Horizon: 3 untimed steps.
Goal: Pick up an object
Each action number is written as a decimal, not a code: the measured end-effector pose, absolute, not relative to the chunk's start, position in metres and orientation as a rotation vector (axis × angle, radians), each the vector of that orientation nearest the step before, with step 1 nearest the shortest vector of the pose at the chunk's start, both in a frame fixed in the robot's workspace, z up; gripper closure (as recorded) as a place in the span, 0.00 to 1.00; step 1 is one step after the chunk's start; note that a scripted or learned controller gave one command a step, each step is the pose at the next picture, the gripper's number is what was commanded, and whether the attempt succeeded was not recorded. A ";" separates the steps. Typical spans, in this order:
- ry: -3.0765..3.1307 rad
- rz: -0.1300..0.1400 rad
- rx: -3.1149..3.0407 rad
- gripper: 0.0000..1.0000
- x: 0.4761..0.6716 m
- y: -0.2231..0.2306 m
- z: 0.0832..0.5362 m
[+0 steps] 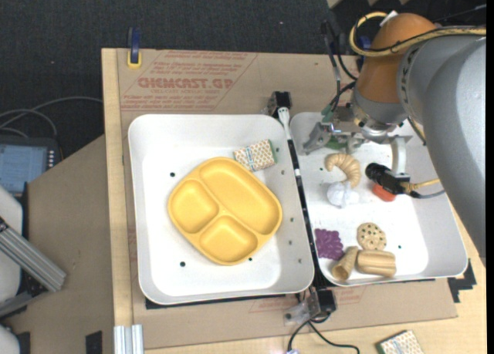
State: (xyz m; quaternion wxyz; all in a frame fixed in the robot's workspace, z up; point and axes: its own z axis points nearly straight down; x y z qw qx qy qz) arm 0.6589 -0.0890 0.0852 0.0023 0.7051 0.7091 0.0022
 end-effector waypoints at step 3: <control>2.222 0.004 2.215 0.00 0.657 -0.106 0.085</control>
